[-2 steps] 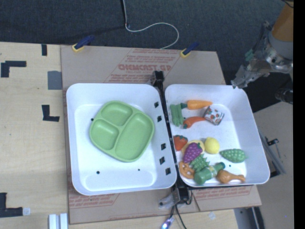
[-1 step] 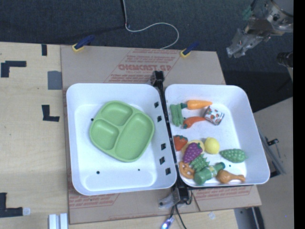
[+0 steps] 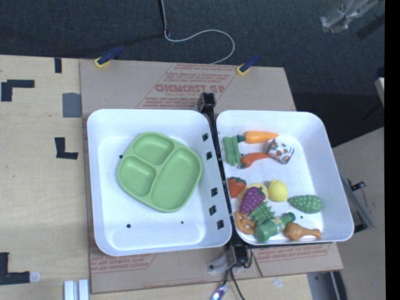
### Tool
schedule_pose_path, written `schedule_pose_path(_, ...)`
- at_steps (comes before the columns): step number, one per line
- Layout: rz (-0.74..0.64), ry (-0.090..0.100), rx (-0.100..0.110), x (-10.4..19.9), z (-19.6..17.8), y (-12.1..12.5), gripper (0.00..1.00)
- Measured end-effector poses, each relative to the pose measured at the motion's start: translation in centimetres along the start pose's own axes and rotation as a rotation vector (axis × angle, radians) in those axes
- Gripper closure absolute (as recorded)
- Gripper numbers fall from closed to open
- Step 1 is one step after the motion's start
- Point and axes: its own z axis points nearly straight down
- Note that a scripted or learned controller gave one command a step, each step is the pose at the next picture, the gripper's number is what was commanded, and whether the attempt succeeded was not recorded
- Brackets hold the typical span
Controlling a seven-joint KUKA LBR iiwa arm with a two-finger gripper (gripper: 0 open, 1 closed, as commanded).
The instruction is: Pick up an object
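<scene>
Crowded along the near rim of the right bin (image 3: 325, 130) lie toy foods, a drumstick (image 3: 302, 232) and broccoli (image 3: 262, 214) nearest, a lemon (image 3: 277, 191) just behind. Whether the gripper (image 3: 347, 11), blurred at top right well above the bench, is spread or closed I cannot tell. Best aim is probably the bumpy green fruit (image 3: 305, 203), with bare floor on its right, away from the walls.

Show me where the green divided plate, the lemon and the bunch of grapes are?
green divided plate (image 3: 160, 172): camera view, on the ridge between its compartments.
lemon (image 3: 278, 191): camera view, middle of the yellow fruit.
bunch of grapes (image 3: 251, 199): camera view, centre of the purple cluster.
</scene>
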Motion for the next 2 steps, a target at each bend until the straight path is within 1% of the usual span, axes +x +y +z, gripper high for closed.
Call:
schedule_pose_path(1, 0.007, 0.003, 0.026, -2.2, 7.4, -4.8, 1.0)
schedule_pose_path(2, 0.006, 0.002, 0.024, -3.4, 13.7, -2.6, 1.0)
